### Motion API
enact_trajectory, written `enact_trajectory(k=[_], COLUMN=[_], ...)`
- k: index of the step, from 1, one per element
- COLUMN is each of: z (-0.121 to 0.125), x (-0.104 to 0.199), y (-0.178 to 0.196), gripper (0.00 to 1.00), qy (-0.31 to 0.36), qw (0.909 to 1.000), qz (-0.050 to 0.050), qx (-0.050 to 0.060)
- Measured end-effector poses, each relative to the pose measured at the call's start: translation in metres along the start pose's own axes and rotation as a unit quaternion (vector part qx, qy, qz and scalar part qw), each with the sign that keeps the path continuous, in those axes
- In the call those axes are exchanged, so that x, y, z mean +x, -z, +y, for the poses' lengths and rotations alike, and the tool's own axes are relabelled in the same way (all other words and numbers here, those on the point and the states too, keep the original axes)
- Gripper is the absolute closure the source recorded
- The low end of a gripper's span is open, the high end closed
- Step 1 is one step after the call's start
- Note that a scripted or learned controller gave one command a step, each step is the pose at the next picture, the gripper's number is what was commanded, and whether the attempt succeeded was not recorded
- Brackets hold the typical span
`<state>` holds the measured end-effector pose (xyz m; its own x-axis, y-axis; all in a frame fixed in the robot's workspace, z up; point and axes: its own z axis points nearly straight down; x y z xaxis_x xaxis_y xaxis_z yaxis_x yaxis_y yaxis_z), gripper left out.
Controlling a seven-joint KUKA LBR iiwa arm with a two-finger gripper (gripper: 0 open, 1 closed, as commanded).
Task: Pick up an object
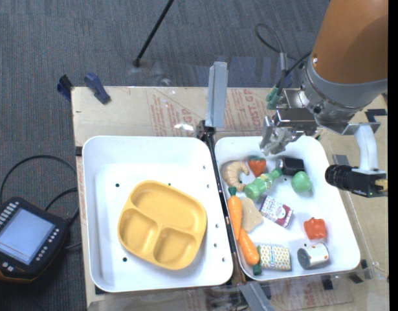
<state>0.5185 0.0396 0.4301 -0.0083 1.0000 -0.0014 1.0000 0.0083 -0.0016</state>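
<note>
Camera view: you look down on both bins at a slant.
Gripper point(274, 141): hangs over the far edge of the right bin point(344, 206), nothing between its fingers; whether they are spread or closed you cannot tell at this angle.
Targets: toy food crowds the right bin, so any item is a candidate. Tomato point(257, 165), croissant point(235, 171) and green bottle point(262, 185) lie nearest below the gripper (likely why it waits there).
Others: carrot point(240, 229) along the left wall, red packet point(276, 211), can point(313, 255) in the near corner.
Left bin point(98, 199): holds a yellow plate point(162, 223), well apart from the arm.
Surface: cardboard-topped bench point(140, 112).
Room: grey carpet; a pendant point(22, 235) on the floor at the left.
</note>
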Motion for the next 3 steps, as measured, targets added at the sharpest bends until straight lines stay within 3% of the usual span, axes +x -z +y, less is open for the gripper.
enact_trajectory(k=[1, 2, 3], z=[-0.044, -0.03, -0.008], x=[0.019, 0.102, 0.071], y=[-0.114, -0.134, -0.002], gripper=[1.0, 1.0, 1.0], qy=[0.083, 0.194, 0.417], qw=[0.9965, 0.9809, 0.9089], qz=[0.0, 0.0, 0.0], qx=[0.006, 0.003, -0.003])
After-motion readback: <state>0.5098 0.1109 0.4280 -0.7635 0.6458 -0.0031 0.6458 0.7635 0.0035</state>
